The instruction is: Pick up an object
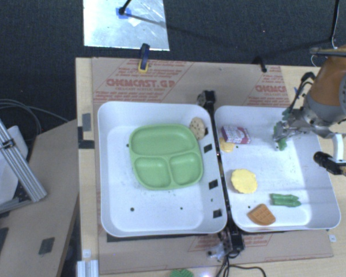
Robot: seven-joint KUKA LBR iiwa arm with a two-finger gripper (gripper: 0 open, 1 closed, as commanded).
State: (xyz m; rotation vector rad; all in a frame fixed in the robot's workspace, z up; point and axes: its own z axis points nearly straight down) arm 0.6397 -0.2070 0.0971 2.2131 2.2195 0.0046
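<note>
Bench board (139,83) reads "CHEMCAST GP" in red.

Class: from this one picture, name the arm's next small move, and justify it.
Probably a short move toward the bin's front, then down: the gripper hovers over bare floor at the back of the right bin, and the green bean pod lies nearer the front.

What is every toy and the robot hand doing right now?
Green tray: flat in the left bin, compartments up.
Cookie: by the tray's corner.
Pink packet: lying in the right bin.
Yellow round: lying flat.
Green beans: lying flat.
Orange piece: lying near the front wall.
Gripper: low in the right bin, something green at its tips.
</note>
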